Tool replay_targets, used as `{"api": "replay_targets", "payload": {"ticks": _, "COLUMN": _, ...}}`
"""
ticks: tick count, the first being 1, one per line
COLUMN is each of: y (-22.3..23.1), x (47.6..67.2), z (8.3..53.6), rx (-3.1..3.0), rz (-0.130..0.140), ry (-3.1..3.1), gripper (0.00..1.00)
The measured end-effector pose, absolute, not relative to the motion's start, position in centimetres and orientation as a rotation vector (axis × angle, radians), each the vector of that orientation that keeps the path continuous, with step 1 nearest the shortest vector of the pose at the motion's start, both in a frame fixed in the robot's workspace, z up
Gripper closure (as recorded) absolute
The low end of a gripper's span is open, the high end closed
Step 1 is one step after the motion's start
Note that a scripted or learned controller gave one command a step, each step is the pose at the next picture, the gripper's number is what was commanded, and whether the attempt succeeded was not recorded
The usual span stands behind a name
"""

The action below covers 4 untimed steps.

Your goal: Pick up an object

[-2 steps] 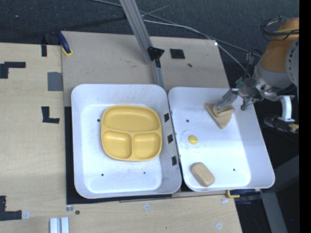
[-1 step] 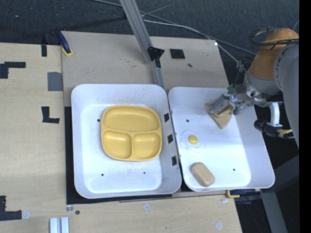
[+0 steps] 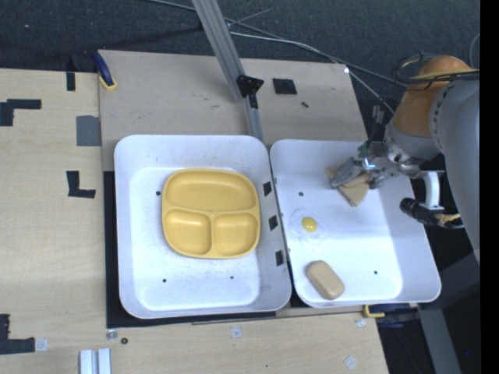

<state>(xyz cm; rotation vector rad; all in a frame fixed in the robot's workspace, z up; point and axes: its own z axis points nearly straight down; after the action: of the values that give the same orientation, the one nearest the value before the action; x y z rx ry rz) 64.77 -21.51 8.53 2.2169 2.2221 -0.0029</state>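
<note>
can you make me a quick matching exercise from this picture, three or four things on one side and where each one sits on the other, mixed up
Things:
1. yellow divided plate
2. small yellow ball
3. tan oblong piece
4. pincer

Places:
A. near front edge of the right bin
B. middle of the left bin
C. over the far part of the right bin, at a tan block
D. near the left wall of the right bin, about midway

Pairs: 1-B, 2-D, 3-A, 4-C
</note>
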Motion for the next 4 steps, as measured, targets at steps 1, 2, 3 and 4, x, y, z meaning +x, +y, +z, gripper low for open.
{"api": "replay_targets", "payload": {"ticks": 1, "y": -21.5, "x": 64.8, "z": 9.7, "rx": 2.217, "rz": -0.006, "ry": 2.223, "gripper": 1.00}}
{"api": "replay_targets", "payload": {"ticks": 2, "y": -22.1, "x": 65.0, "z": 14.1, "rx": 2.218, "rz": 0.001, "ry": 2.221, "gripper": 1.00}}
{"api": "replay_targets", "payload": {"ticks": 3, "y": -22.2, "x": 66.1, "z": 19.6, "rx": 2.216, "rz": 0.003, "ry": 2.221, "gripper": 1.00}}
{"api": "replay_targets", "payload": {"ticks": 4, "y": -22.1, "x": 66.1, "z": 22.5, "rx": 2.219, "rz": 0.001, "ry": 2.222, "gripper": 1.00}}
